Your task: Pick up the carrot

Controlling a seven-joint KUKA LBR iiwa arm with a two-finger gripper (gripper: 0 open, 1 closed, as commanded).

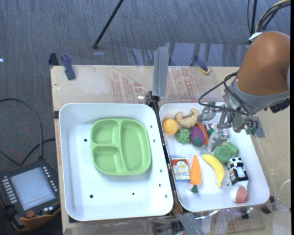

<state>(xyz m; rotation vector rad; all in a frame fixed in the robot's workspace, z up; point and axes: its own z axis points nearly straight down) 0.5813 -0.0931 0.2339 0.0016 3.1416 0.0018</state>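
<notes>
The carrot [195, 170] is orange with a small green top pointing toward the front. It lies flat in the right bin [262, 186], between a small red-and-white carton [180, 168] and a banana [214, 168]. My gripper [218, 135] hangs over the back right part of that bin, above a purple vegetable [199, 134] and a green toy [226, 152]. It is a good hand's width behind and to the right of the carrot. Nothing shows held in it. The grey arm with its orange band [264, 65] covers the bin's far right corner.
Also in the right bin are an orange [170, 126], a croissant [187, 117], broccoli [183, 135], a cow-patterned carton [236, 169] and a pink cupcake [239, 194]. The left bin [71, 180] holds a green divided plate [121, 146]. A teach pendant [29, 192] lies at the front left.
</notes>
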